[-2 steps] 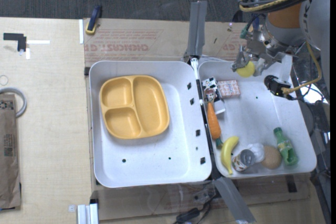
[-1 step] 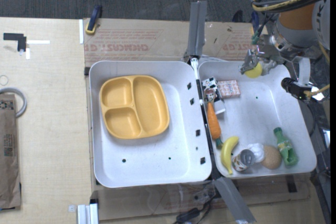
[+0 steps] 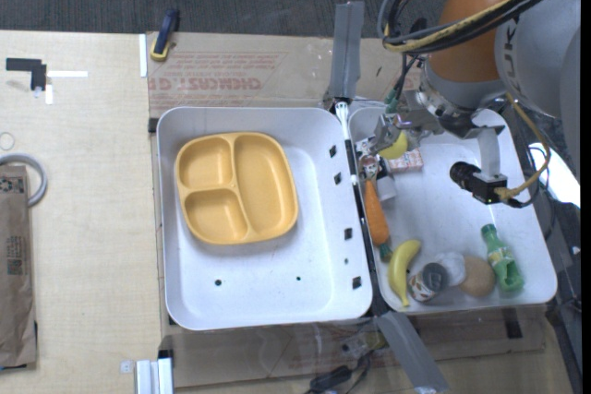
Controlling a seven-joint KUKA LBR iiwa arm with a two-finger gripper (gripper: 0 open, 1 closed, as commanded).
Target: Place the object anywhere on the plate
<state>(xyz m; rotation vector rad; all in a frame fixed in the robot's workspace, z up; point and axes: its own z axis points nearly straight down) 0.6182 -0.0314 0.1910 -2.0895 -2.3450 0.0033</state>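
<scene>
Yellow plate (image 3: 237, 187), three compartments, lies in the left bin (image 3: 268, 291), toward its far-left part, nothing on it. Right bin (image 3: 531, 286) holds the clutter. Carrot (image 3: 375, 211) runs along its left wall, upper end under the gripper. Banana (image 3: 403, 267) sits at the near-left, touching a can (image 3: 427, 281) on its right. Brownish round item (image 3: 476, 276) next to the can, then a green bottle (image 3: 500, 258) at the near-right. Small pink-and-white box (image 3: 404, 163) lies at the far-left, just beside the gripper. Gripper (image 3: 376, 152) is down at the bin's far-left corner, with a small yellow item (image 3: 397, 145) right against it; cannot tell how far the fingers are parted or whether that item is actually between them. Arm (image 3: 480, 5) reaches in from the far right.
</scene>
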